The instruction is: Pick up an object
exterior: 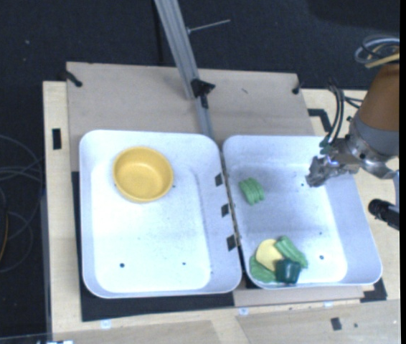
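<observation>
White bins, two, side by side on bench (58, 192), meeting at a centre seam. Left bin (153, 264): yellow bowl (143, 173) upright in far-left part, well apart from everything else. Right bin (346, 221): small green ribbed piece (252, 190) lying alone nr the seam, roughly mid-depth; cluster in near-left corner, w/ yellow piece (266, 251), green piece (290, 250) and dark teal block (287, 270) touching one another, plus light-green bit at cluster's left edge, packed against bin wall. Grey arm w/ orange band (382, 99) entering from the right. Gripper (318, 174) over far-right part of right bin, pointing down-left; looks close above the floor, contact not resolvable. Nothing visible betw the tips, no object carried. Whether tips are spread or closed: can't tell, too small and blurred. Ribbed piece well left of gripper, cluster well toward near edge from it. Slanted metal rail (176, 38) running from top of view down to the seam's far end.
</observation>
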Robot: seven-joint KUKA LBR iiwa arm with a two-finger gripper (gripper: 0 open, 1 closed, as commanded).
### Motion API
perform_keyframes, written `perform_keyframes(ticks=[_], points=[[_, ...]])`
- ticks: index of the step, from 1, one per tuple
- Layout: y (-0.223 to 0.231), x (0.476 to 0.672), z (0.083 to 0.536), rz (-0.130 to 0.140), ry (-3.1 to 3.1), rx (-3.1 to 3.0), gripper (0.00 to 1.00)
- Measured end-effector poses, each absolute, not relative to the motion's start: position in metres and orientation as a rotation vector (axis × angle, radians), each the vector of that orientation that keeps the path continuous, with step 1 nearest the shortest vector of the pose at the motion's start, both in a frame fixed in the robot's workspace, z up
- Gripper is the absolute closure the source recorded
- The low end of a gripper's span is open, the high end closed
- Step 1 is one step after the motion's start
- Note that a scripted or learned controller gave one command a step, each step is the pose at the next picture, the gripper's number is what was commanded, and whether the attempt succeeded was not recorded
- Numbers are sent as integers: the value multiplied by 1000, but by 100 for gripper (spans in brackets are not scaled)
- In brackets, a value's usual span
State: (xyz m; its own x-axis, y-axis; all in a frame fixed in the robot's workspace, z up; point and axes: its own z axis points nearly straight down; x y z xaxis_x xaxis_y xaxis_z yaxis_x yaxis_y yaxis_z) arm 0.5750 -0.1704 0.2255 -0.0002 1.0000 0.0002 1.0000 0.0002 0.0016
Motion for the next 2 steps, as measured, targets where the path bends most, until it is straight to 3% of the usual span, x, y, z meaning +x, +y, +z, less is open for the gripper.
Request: perform_keyframes(ticks=[2], points=[[-75, 567, 231, 3, 2225, 2217, 100]])
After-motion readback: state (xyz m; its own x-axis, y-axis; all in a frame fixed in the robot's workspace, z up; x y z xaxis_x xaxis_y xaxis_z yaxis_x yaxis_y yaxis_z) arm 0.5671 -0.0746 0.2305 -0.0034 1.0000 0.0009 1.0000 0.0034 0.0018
